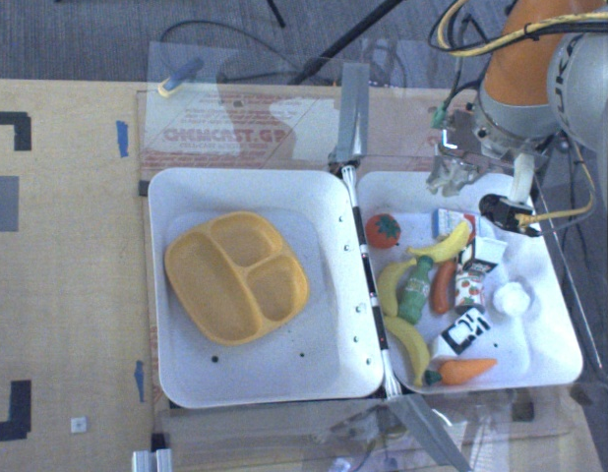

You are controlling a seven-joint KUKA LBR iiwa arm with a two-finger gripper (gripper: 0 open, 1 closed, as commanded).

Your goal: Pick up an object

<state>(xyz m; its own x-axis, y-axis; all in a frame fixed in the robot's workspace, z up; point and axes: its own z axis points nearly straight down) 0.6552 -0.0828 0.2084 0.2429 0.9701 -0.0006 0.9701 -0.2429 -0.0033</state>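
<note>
- Arm [540, 57] is reaching in from the right, hanging over the far edge of the right bin [555, 347].
- Left bin [186, 362] is carrying a yellow divided plate [235, 275].
- Gripper [452, 177] is hovering above the far left corner of the right bin, holding nothing; whether open or closed, cannot tell.
- Bananas [395, 293], a green bottle [414, 288] and a carrot [466, 370] are lying crowded together.
- Tomato [384, 230] is sitting apart, far left in the right bin, just near of the gripper: judging it light, smooth, likely to roll; best pinching across its middle.

End effector [452, 177] above cluttered right bin [555, 293]
</note>
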